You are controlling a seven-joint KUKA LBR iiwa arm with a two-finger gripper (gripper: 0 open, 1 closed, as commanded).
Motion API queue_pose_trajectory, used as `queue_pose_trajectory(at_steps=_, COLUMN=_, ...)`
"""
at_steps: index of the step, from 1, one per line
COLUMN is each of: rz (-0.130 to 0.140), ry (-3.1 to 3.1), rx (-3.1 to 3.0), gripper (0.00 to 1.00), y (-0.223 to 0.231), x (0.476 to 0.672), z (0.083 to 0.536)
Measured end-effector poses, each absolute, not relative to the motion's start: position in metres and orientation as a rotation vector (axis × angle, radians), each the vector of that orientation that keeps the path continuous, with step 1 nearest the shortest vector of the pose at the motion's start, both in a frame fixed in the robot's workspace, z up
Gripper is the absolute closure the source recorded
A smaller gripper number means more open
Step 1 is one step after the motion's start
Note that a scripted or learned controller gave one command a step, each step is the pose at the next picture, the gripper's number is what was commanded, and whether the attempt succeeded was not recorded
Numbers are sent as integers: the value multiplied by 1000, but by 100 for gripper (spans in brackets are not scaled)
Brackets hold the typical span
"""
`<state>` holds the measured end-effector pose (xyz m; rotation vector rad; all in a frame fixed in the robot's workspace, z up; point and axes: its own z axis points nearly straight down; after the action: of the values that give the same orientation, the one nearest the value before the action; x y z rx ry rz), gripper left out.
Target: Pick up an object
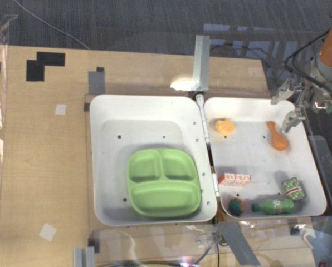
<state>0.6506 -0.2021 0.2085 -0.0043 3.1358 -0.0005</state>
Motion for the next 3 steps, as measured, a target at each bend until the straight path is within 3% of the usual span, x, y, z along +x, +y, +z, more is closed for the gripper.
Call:
queue_pose_trajectory(at_steps=1, rz=-7, ry=3078, rx=-562, gripper=0, y=-205, x=654, z=103)
queue_pose_trajectory(at_steps=2, rz=-2, ry=3127, rx=-195, gripper=0, y=-205, x=627, z=88)
queue_pose_trajectory(at_steps=3, rz=-9, ry=3109, rx=-204, gripper=100, y=-204, x=633, z=105)
